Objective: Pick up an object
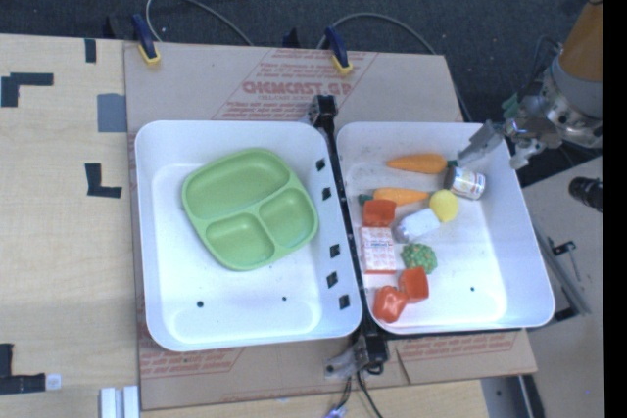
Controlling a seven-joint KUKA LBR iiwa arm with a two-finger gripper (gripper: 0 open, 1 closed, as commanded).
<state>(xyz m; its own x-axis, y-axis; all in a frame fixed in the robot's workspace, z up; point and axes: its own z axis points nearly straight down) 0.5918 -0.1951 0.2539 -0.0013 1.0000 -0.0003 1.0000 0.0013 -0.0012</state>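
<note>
The gripper is seen at the right bin's far edge, its state not discernible, just above a can beside a carrot, which could be knocked aside in a descent.

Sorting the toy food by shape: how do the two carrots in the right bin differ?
The upper carrot looks fatter and brighter orange; the lower carrot looks slimmer and duller. The upper carrot lies clear of other items, while the lower carrot sits beside the yellow lemon. Both are orange, tapered and lie roughly crosswise in the right bin.
</note>
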